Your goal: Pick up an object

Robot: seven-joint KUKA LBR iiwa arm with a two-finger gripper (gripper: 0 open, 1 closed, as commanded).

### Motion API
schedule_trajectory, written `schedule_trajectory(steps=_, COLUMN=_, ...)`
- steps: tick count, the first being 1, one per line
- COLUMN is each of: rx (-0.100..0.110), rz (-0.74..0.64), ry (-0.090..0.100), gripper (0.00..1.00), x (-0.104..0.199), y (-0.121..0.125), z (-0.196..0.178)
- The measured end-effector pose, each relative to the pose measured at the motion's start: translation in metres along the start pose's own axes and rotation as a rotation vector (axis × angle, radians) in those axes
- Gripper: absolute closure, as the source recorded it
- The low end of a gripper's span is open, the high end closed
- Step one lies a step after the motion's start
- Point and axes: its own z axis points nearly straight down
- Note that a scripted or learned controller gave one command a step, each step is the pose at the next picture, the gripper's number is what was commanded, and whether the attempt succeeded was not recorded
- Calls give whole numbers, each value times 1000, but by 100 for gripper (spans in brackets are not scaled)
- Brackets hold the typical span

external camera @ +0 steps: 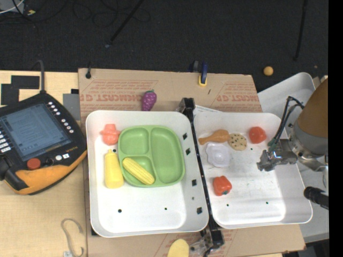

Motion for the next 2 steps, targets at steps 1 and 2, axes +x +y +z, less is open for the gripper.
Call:
schedule_trajectory(steps=1, rx=0, rz=0, ry=0, gripper=100, x=-1, y=1, z=-45)
schedule_trajectory(steps=2, rx=5, rz=-3, ry=3, gripper=100, x=49, y=-8, z=-54)
